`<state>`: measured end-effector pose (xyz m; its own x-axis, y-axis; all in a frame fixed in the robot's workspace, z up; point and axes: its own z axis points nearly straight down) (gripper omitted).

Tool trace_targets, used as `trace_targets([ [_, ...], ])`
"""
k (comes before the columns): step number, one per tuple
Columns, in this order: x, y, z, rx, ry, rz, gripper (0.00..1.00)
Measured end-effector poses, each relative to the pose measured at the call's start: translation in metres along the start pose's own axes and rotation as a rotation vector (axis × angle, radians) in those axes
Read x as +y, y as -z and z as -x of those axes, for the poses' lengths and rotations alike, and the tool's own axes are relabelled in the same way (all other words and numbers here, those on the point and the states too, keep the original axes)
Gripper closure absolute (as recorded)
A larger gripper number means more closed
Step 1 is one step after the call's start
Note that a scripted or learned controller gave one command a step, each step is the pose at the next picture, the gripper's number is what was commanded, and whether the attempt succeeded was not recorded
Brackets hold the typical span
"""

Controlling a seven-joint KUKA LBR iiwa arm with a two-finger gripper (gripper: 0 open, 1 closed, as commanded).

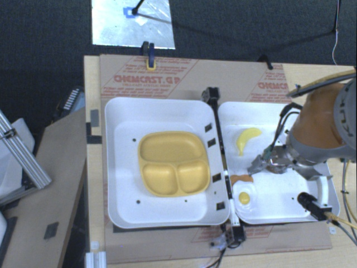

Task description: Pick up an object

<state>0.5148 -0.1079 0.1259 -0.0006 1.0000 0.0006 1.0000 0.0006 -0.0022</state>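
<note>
Gripper is down low in the right bin, hanging between the banana and the brown bit beside the fried egg — can't tell whether it's released or clenched, and nothing shows between its tips. My guess is it's lining up on one of those. Left bin just has the yellow divided plate sitting flat in the middle (looks well out of the arm's way).

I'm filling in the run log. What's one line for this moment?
arm: over right bin | gripper: between banana and fried egg, nothing held | left bin: yellow divided plate
</note>
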Motion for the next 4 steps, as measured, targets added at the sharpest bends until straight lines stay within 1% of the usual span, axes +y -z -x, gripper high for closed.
trace_targets([
  [1,0.001,-0.042,0.000,0.000,-0.001,0.004,0.00],
  [2,0.003,-0.028,-0.001,0.001,0.002,0.010,1.00],
  [3,0.005,0.036,0.002,-0.002,0.003,0.009,1.00],
  [4,0.006,0.088,0.002,-0.002,0.003,0.007,1.00],
])
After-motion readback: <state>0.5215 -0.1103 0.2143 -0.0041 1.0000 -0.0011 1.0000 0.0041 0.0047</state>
